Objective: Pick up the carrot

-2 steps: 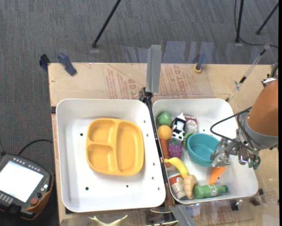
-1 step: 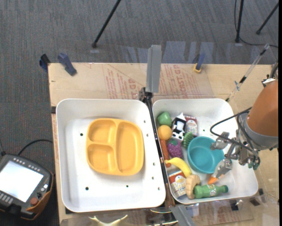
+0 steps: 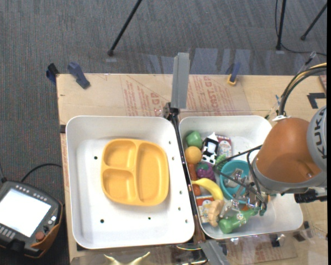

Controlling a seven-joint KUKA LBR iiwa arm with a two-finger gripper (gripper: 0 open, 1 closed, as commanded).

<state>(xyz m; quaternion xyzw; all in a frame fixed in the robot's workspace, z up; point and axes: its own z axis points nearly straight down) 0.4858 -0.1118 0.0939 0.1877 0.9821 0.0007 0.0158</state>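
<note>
The carrot (image 3: pixel 193 173) is a slim orange-red piece lying along the left wall of the right bin (image 3: pixel 248 121), partly hidden by purple grapes (image 3: pixel 205 171) and a banana (image 3: pixel 208 188). My gripper (image 3: pixel 241 196) hangs low over the right bin's front middle, above the near rim of a teal bowl (image 3: pixel 232 176). It is a good hand's width to the right of the carrot and not touching it. The orange wrist band (image 3: pixel 287 150) covers the bin's right part.
A yellow divided plate (image 3: pixel 135 171) lies in the left bin (image 3: pixel 82 148). The right bin also holds a green pepper (image 3: pixel 193 138), a yellow ball (image 3: pixel 193 154), a black-and-white cube (image 3: pixel 210 149), a packet (image 3: pixel 224 146) and a green toy (image 3: pixel 231 223). A tablet (image 3: pixel 19 214) sits at the lower left.
</note>
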